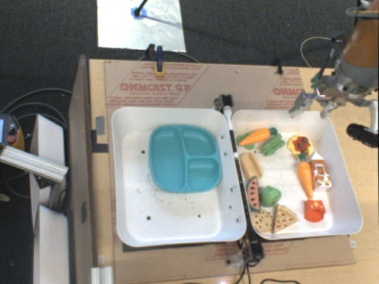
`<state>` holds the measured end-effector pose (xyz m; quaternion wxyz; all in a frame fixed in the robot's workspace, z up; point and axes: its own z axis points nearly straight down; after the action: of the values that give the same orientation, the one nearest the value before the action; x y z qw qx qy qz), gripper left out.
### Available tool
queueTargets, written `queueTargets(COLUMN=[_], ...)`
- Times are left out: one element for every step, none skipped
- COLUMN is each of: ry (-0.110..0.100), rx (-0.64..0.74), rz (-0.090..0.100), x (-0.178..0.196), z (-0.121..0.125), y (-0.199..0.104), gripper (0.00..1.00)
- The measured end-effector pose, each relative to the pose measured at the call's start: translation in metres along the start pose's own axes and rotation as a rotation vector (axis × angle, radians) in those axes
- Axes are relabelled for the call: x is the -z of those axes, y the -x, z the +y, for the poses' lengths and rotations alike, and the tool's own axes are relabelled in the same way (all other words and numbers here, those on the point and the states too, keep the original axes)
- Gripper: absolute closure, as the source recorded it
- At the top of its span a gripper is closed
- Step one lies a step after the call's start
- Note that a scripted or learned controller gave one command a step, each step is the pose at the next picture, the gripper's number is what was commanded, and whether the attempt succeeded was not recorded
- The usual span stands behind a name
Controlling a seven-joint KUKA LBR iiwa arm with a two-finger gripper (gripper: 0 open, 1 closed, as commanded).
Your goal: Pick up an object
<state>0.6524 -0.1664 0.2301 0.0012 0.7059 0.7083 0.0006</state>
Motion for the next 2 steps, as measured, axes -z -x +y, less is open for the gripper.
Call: queueTargets(ry=[-0.009,-0.03], rx=[0.003,0.002], rz=[0.004,-0.014], x=[-0.152,-0.144], z=[-0.033,0.012], y=[-0.039,-0.071], gripper=[0.0,0.0])
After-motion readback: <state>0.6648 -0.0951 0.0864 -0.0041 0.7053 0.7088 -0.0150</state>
